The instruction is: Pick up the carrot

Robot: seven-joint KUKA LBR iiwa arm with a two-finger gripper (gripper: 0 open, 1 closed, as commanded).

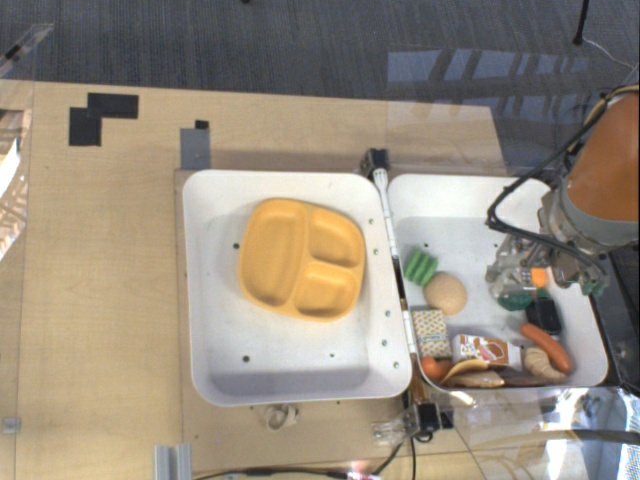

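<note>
left-centre of the frame: left bin [200, 298], bearing a yellow divided plate [300, 258] tilted slightly, with three compartments and nothing in them. it plays no part in the pick.

centre: the bin divider [392, 248], with a black fitting at its upper end.

right of centre: right bin [450, 218], crowded along its lower edge. from its left side: a green ridged piece [421, 266]; just below it a round tan bun [446, 293]; below that a patterned small box [431, 332] and a brown-and-white carton [485, 349]; at the lower rim a banana [470, 371] and a small orange-red piece [431, 368].

lower right: the carrot [545, 343], read here as the orange-red tapered piece lying at a slant near the bin's lower right corner, touching a black object [544, 315] above it and a tan lump [542, 364] below it.

right: the gripper [520, 278], hanging under the grey arm with its orange band, above and left of the carrot and apart from it. whether its jaws are spread or closed cannot be told; a green and orange blur sits at the tips, too unclear to name.

hazards, as judgement: the carrot is hemmed by neighbours and the bin wall, so a descent may strike the black object or close on two things at once; its slant may let it roll out of a misaligned pinch; the orange-red piece at the lower rim could be mistaken for it.
</note>
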